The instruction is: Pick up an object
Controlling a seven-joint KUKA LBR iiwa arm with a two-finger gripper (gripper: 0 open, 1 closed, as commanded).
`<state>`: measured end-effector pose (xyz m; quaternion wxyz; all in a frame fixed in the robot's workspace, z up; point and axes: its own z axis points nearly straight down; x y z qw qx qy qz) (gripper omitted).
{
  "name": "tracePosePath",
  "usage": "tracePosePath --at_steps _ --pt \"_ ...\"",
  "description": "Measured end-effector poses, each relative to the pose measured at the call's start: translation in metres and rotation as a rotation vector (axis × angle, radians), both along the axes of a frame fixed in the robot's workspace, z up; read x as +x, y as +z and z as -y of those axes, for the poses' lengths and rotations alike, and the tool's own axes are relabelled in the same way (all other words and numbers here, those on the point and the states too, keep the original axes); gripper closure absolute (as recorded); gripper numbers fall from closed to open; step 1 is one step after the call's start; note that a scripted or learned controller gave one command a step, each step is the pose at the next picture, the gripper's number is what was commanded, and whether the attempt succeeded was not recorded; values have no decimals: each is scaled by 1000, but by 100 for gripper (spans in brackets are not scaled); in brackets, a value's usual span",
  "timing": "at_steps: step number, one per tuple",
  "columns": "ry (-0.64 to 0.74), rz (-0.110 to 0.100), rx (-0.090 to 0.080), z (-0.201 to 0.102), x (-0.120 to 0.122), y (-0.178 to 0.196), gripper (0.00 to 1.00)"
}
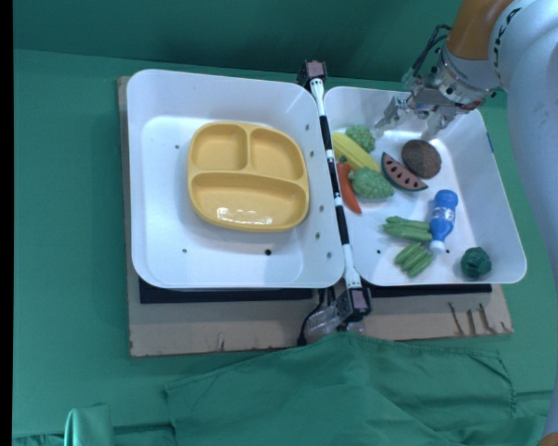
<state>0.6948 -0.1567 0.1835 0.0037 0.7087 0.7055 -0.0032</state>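
My gripper (411, 122) hangs over the back of the right bin (502, 240), open, with nothing between its fingers. Just below it lies a round brown patty (420, 158). Beside the patty rests a watermelon slice (403, 173). To the gripper's left are a small broccoli floret (360, 137) and a yellow corn cob (352, 152). Further forward lie a leafy green piece (372, 184), an orange carrot (347, 188), a blue bottle (442, 216), green bean pods (407, 229) and a dark green broccoli head (475, 263).
The left bin (158, 240) holds a yellow divided plate (249, 175). A black-and-white divider bar (333, 184) runs between the bins. Green cloth (335, 388) is bunched at the bench's front edge. The arm (539, 82) comes down along the right side.
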Motion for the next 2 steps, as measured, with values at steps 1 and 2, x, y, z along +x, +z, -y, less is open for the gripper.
tracePosePath --at_steps 1,2 --pt "1 0 2 -1 0 0 0" --pt "1 0 2 -1 0 0 0"
